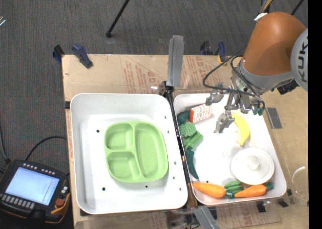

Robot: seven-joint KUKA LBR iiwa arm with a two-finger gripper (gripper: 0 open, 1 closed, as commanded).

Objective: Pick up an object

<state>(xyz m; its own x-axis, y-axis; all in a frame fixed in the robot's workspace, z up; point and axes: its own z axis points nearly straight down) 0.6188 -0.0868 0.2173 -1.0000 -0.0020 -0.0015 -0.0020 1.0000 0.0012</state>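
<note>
The gripper [227,121] is being held low over the right bin [274,145], next to the banana [242,129]. Its fingers [221,124] are being kept slightly spread, and nothing is being pinched between them.

The banana is being taken here as the likeliest target, since it is lying just beside the fingers, between them and the bin's right wall, above the lid [252,164]. It is judged to be a light plastic toy, stiff and smooth, so some slipping is to be expected; a hold across its narrow middle, square to its length, is being favoured over its tapering ends.

The box [200,113] is lying near the bin's upper left corner; it is probably light card and easily crushed, and is best taken across its short sides. The carrots are likely hard and slick, and are tapering, so the thick end is being preferred. The lid is wide and low, and only its central knob is offering a hold.

One banana, one box and one lid are being counted. Two carrots are lying along the lower edge, one [209,189] to the left and one [250,191] to the right. Several green pieces [189,132] are being crowded along the left wall; their number cannot be told. One green tray [136,151] with three compartments is lying in the left bin [83,109]. Two bins are resting side by side on the surface [115,72].
</note>
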